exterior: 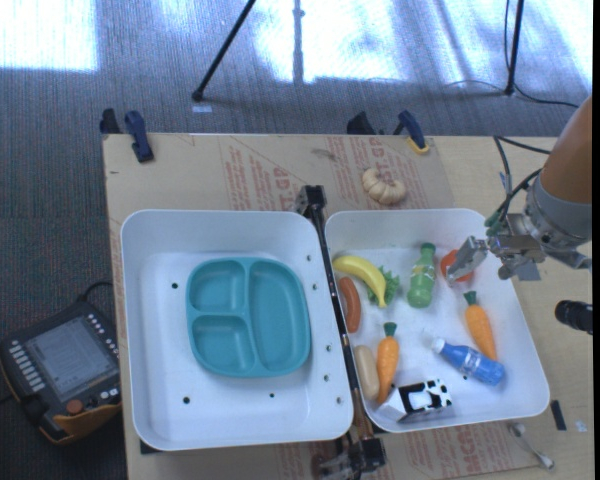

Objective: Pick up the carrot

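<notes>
Gripper [472,260] over upper right part of right bin [525,393], arm [565,193] reaching in from the right edge. Whether it is parted or closed cannot be told from this slant. A small orange-red piece [448,265] sits just at its left tip; what that piece is, or whether it is gripped, cannot be told.

Two carrots in the right bin. One carrot [479,325] lies just below the gripper, green top pointing up toward it, apart from the tool. Second carrot [387,360] lies lower and further left, near bin centre, also green top up.

Green bottle [421,276] stands left of the gripper. Banana [362,275] further left, with a leafy green piece [389,286] beside it. Sausage [349,303] along the left wall. Blue bottle [470,361] lies right of the second carrot. Black-and-white carton [425,398] at the lower edge.

Left bin [145,368] holds a teal divided plate [248,315]. Garlic bulb [383,185] on the bench above the right bin. Teach pendant [58,368] on the floor at left.
</notes>
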`<state>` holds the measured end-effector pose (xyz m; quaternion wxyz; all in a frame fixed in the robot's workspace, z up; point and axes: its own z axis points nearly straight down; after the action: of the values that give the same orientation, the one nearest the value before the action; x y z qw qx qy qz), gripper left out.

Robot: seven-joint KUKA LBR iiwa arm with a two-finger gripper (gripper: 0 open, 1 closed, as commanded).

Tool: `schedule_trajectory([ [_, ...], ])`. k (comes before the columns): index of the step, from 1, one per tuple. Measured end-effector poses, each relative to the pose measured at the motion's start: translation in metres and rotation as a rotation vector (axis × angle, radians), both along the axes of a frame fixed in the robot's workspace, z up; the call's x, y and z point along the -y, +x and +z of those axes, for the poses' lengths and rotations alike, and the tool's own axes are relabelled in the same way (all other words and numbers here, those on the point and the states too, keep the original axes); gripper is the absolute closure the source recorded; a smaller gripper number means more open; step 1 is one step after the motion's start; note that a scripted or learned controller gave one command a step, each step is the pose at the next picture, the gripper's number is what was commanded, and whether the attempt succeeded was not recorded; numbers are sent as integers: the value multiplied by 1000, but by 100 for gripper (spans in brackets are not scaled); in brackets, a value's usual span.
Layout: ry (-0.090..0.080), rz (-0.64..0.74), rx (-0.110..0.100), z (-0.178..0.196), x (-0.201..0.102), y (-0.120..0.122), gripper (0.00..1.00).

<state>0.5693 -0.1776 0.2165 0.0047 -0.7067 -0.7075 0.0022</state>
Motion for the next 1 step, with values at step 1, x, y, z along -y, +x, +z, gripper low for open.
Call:
schedule_trajectory([
  [1,6,297,3,-132,20,-7,0],
])
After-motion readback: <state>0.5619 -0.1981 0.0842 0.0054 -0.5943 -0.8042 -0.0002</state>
